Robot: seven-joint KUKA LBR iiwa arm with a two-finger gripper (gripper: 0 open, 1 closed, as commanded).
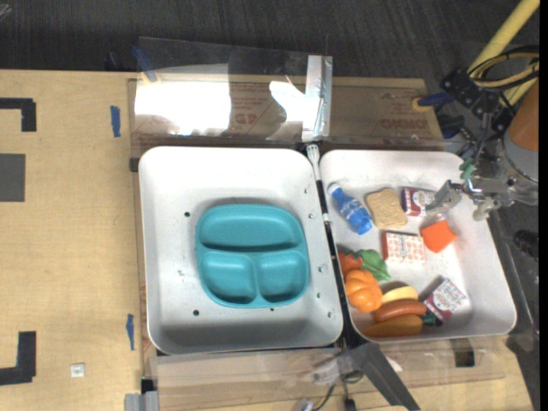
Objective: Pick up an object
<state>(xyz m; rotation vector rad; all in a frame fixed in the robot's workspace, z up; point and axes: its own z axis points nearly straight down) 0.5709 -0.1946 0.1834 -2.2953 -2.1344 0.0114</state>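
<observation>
The gripper (458, 197) hangs over the right bin (497, 272) near its far right rim, and I cannot tell how its jaws stand. Just below it an orange block (437, 235) lies on the bin floor, beside a red-and-white carton (403, 248). A blue bottle (351, 210), a bread slice (387, 207) and a hot dog (398, 312) lie nearby. The left bin (163, 229) holds a teal tray (253, 253).

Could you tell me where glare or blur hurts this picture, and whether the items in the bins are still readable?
In the camera view, strong glare washes out the clear plastic sheet behind the left bin; the teal divided tray is evenly lit and sharp; the toys in the right bin are small and a bit soft; the hand blurs into cables.
</observation>
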